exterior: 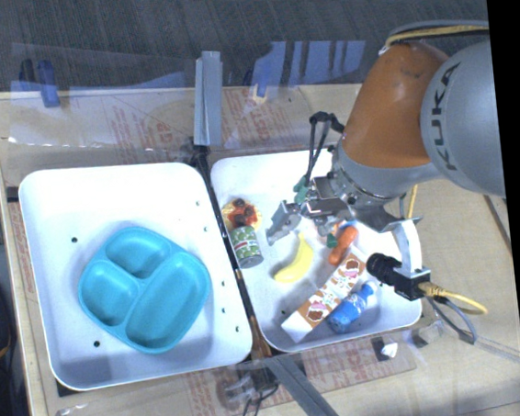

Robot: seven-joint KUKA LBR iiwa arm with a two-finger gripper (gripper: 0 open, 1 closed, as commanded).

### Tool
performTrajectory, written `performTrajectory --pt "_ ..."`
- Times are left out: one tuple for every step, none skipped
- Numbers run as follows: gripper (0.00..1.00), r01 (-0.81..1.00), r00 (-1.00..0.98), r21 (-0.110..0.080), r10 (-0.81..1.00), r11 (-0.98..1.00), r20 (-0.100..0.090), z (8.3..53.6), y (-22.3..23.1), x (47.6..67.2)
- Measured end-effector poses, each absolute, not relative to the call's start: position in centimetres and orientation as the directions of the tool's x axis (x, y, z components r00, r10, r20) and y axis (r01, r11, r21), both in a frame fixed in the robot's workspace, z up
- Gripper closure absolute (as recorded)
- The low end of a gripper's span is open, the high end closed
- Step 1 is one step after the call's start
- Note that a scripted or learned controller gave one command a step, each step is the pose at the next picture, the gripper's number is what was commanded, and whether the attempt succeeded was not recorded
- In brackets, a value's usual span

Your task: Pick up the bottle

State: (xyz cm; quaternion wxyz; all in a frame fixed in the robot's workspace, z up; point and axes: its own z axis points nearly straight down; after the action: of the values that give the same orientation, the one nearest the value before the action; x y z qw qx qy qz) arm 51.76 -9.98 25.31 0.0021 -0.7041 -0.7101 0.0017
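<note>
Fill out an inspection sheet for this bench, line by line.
Surface: two white bins side by side; left bin holds a blue divided plate.
Job's things: blue bottle lying near the right bin's front edge, not held.
Clutter: small can, banana, carrot, printed box, dark red item.
Grippers: gripper above the right bin, away from the bottle.
Cables: yellow cable at right; black cable on the arm.
Surroundings: dark carpet.
</note>
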Motion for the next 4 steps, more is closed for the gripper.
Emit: performTrajectory --pt "1.0 1.0 -0.014 -0.008 1.0 0.014 0.0 26.2 -10.0 51.8" --pt "1.0 0.997 -0.076 -0.003 0.997 0.076 0.0 25.8 -18.3 47.7" --pt "1.0 0.994 -0.114 -0.001 0.994 0.114 0.0 28.6 -21.1 47.7" --pt "1.0 0.999 0.054 0.002 0.999 -0.054 -0.001 37.0 -21.0 51.3"
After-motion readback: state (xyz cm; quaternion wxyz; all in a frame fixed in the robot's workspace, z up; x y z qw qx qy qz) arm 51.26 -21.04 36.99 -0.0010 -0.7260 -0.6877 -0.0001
